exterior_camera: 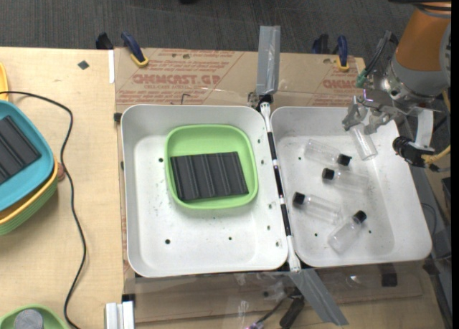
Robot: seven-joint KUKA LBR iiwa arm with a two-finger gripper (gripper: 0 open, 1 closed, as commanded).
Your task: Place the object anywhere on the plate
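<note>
Pincer (361,128) gripping slanted vial (364,143)

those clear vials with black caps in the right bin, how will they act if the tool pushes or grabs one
The clear vials lie on their sides in the right bin, so a push would probably roll them. They look see-through and empty, so likely light. Their smooth round walls may slip between the tool's fingers.

A square green plate (211,167) with a dark ribbed insert lies flat in the left bin (143,198), slightly toward its back wall.
</note>
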